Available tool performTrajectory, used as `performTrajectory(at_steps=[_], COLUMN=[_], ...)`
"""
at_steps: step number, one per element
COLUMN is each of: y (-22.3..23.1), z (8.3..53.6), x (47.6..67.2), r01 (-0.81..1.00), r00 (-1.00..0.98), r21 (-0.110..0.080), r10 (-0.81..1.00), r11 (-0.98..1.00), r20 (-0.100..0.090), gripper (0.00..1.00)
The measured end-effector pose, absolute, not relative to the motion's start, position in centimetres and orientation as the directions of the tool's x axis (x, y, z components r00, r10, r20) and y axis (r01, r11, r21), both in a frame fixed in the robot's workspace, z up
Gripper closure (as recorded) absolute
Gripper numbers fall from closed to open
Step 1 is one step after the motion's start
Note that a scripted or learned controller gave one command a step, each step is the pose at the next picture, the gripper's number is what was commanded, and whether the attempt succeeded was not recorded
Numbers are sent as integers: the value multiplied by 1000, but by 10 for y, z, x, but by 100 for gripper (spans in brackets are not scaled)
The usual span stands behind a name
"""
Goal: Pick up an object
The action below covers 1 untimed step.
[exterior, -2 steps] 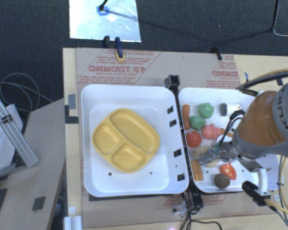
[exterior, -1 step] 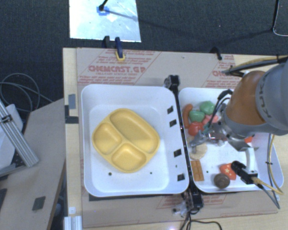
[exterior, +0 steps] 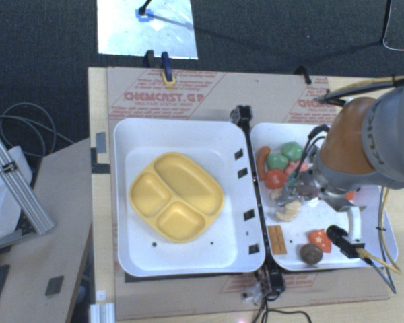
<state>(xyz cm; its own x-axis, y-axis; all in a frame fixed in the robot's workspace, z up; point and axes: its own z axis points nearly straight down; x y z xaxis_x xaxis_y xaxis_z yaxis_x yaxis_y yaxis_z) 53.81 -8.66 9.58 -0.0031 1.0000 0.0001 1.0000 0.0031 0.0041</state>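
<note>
**Entry: right bin, end effector low among the toy food**

Camera view. I log two white bins side by side on the tabletop [exterior: 101, 180]. The left bin [exterior: 131, 140] holds a yellow divided plate [exterior: 177, 196]. The right bin [exterior: 374, 261] holds the candidates for the pick: a cluster of green pieces [exterior: 285, 156], an orange sausage-shaped piece [exterior: 262, 159], a red round piece [exterior: 275, 178], a pale beige piece [exterior: 289, 211], a tan cracker-like slab [exterior: 277, 239], a brown round piece [exterior: 311, 254] and a red wedge [exterior: 320, 239].

Risks, as I judge them. The items near the end effector [exterior: 291, 192] lie touching or just beside one another, so a closing grip could catch two at once, or nudge the red round piece or the beige piece aside and come away with nothing. The divider wall between the bins is near; a piece pushed toward it could wedge there. Round pieces may squirt out of a two-finger pinch.

Arm pose. The arm [exterior: 370, 147] reaches in from the right, its orange band above the wrist, bent steeply down over the upper middle of the right bin. The end effector sits low between the red round piece and the beige piece. Whether it is apart, together or clamped on anything I cannot tell; the tip is blurred and partly masked by its own body. No object is visibly lifted.
</note>
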Motion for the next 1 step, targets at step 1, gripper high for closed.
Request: performTrajectory(at_steps=[1], y=[-19], z=[191], x=[619], r01=[1000], r00=[-14], r21=[17], r10=[1000], r11=[14], r20=[2], gripper=[100])
